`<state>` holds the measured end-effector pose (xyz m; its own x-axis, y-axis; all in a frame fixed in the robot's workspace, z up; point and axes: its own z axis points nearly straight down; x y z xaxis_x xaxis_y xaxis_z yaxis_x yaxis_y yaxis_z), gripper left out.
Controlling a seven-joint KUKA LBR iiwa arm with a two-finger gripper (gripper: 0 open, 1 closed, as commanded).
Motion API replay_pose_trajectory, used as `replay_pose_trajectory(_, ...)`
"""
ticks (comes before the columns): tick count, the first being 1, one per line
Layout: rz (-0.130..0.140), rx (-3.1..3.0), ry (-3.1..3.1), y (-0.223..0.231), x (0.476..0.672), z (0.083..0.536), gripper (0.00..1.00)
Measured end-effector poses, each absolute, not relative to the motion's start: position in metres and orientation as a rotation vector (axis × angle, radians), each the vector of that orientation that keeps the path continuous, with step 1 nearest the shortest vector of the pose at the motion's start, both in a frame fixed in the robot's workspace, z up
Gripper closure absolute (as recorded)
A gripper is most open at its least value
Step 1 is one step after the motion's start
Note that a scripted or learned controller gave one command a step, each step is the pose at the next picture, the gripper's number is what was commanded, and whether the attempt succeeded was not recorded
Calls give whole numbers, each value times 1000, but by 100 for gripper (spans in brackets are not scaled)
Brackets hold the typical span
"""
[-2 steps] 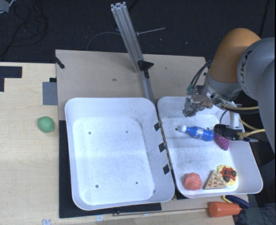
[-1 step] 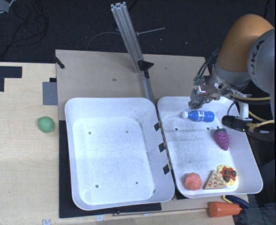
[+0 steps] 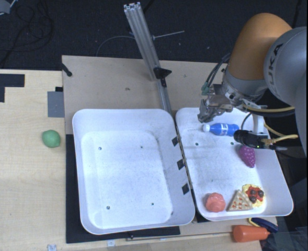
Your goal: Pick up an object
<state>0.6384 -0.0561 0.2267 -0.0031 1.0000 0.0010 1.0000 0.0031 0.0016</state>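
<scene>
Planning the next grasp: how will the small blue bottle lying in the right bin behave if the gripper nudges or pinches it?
The blue bottle lies on its side in the right bin, so a nudge across its length would probably roll it. Its rounded body looks smooth, so it may slip unless pinched across the middle. Being small, it is likely light and easily shifted by the gripper above its cap end.

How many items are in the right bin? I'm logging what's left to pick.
4: a bottle at the back under the gripper, a purple fruit on the right, a red ball and a pizza slice in front. The arm may hide more.
</scene>
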Motion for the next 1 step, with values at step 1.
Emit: replay_pose_trajectory(1,1,2219,2225,-10,619,225,100)
